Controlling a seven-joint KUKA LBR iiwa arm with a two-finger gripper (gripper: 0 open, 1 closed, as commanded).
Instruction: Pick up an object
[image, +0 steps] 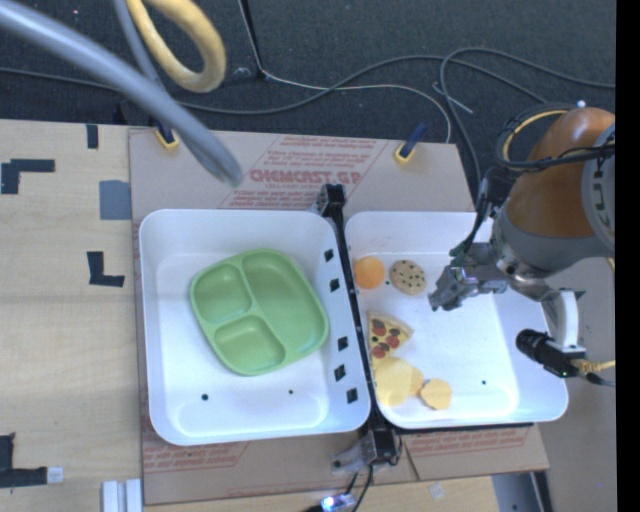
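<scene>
Food sits in the right bin (500, 395): a cookie (407, 276) lies just left of the gripper (447, 297), with an orange ball (369, 272) beyond it. A pizza slice (386, 335) lies below and left of the gripper. I cannot tell how the gripper stands.

Gripper (447, 297) above right bin (500, 395), near cookie (407, 276); green tray (259, 310) in left bin (170, 400).
</scene>
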